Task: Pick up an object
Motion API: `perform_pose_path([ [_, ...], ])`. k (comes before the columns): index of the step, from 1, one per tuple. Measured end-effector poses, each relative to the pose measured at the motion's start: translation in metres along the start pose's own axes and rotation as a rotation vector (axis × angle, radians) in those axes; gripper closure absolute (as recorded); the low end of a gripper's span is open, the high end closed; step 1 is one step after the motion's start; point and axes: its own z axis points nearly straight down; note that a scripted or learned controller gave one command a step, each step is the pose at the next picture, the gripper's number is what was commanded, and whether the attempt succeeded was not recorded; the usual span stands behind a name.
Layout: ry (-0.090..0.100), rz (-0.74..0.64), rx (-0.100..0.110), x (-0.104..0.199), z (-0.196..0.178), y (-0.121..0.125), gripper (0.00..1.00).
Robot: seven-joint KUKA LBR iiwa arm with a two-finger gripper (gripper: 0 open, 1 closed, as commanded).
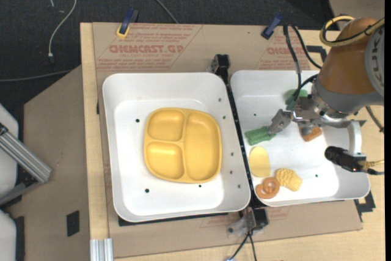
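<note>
Two shallow white bins sit side by side on a cardboard-covered worktop [91, 131].

Left bin [122, 107], centre-left of frame: holds one yellow divided plate [182, 145] with three compartments, lying flat near the bin's middle.

Right bin [256, 91], centre-right of frame: several small objects.
- Green piece [259, 134], elongated, lying at a slant near the bin's left wall.
- Pale yellow flat piece [259, 161], just below the green one.
- Orange ring-shaped item [267, 188], near the bin's lower edge.
- Yellow ridged item [289, 179], just right of the ring, touching or nearly so.
- Small orange-brown object [311, 133], partly under the arm's wrist.

Arm enters from the right edge; the orange band [348, 64] sits at upper right of the frame over the right bin. The hand [282, 122] points left and down, near the green piece's right end. Fingers are too small and dark to read; cannot tell whether wide or narrow, nor whether anything is gripped.

Two blue clamps [127, 21] hold the cardboard's top edge.
</note>
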Motion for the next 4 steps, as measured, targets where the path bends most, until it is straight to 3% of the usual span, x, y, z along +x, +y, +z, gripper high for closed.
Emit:
perform_pose_path([
  [2, -0.001, 0.000, -0.008, 0.001, 0.073, 0.001, 0.00],
  [3, 0.002, -0.001, -0.009, 0.002, 0.063, 0.002, 1.00],
  [4, -0.004, -0.002, -0.016, 0.004, 0.002, 0.002, 1.00],
])
